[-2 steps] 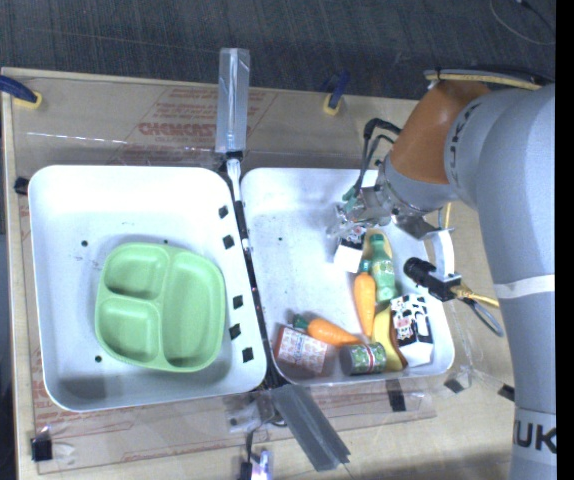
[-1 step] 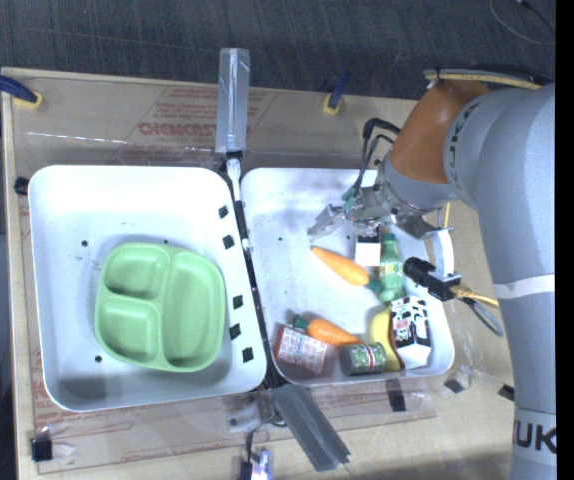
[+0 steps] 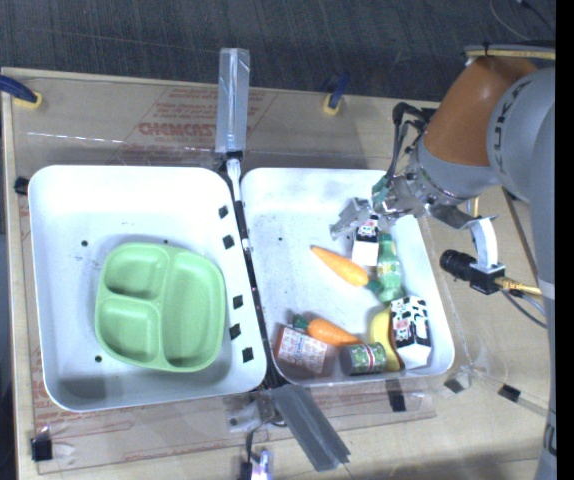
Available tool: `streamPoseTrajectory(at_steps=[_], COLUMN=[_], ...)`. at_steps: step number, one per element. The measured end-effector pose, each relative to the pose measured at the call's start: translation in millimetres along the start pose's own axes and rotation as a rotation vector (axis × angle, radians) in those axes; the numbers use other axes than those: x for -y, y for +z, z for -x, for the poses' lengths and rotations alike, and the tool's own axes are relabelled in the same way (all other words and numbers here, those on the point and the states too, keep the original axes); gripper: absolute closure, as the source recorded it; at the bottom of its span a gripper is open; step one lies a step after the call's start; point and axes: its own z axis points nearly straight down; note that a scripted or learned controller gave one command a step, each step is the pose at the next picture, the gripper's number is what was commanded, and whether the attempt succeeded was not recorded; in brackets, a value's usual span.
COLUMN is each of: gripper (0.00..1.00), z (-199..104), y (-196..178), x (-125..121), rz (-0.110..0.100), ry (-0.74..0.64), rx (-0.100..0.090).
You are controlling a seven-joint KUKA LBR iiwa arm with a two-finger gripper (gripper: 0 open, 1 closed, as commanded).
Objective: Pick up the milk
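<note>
Two shallow white plastic bins fill the middle of the frame: the left bin (image 3: 57, 268) bears a glossy pale-green divided plate (image 3: 160, 306) with three moulded wells, and the right bin (image 3: 287, 208) is scuffed and speckled. My grey arm with its orange band (image 3: 477, 108) enters at upper right. My claw (image 3: 367, 218) hangs over the right bin's upper right; I cannot tell how it is set. Just under it stands a small white cow-patterned milk carton (image 3: 366, 242), touching a green bottle (image 3: 387, 268). A smooth orange carrot (image 3: 339, 265) lies beside them.
</note>
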Motion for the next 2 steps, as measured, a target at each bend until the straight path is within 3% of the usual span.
streamPoseTrajectory(at_steps=[1,2], gripper=[0.0,0.0], z=[7.2,1.7], y=[42.6,11.4], x=[-54.5,-26.9], rz=[0.0,-0.001], ry=[-0.063,-0.133], rx=[0.0,-0.001])
